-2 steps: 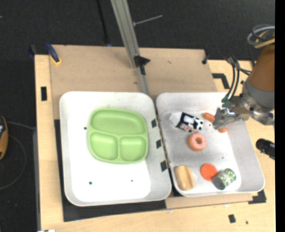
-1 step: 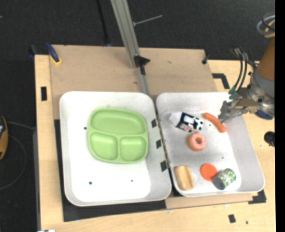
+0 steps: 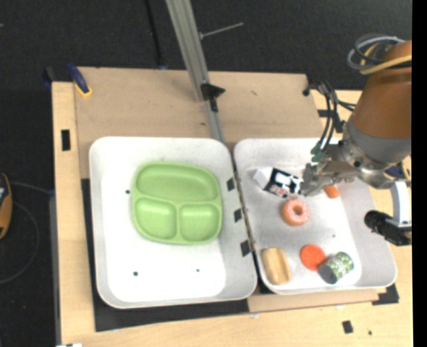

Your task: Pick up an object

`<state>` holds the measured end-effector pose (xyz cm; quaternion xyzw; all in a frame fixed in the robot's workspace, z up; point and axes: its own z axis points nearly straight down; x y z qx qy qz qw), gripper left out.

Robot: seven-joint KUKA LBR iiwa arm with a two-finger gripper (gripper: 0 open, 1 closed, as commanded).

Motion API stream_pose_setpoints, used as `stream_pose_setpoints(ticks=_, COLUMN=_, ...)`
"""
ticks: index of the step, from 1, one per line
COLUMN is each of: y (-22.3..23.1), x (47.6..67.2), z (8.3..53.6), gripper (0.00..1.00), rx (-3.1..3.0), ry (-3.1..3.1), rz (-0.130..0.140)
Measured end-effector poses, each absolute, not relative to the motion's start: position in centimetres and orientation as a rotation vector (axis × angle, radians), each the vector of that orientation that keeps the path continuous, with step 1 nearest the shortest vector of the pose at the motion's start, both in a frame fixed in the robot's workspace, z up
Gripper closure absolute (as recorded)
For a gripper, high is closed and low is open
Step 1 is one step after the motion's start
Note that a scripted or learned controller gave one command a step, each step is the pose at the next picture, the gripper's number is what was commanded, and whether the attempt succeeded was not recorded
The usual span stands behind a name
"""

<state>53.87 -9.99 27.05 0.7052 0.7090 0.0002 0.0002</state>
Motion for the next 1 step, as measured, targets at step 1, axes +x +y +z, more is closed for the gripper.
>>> stream_pose_setpoints(ticks=1, y=-5.30, x=53.93, z=26.72, gripper=1.00, rx=2.214, ry=2.227, rz=0.002)
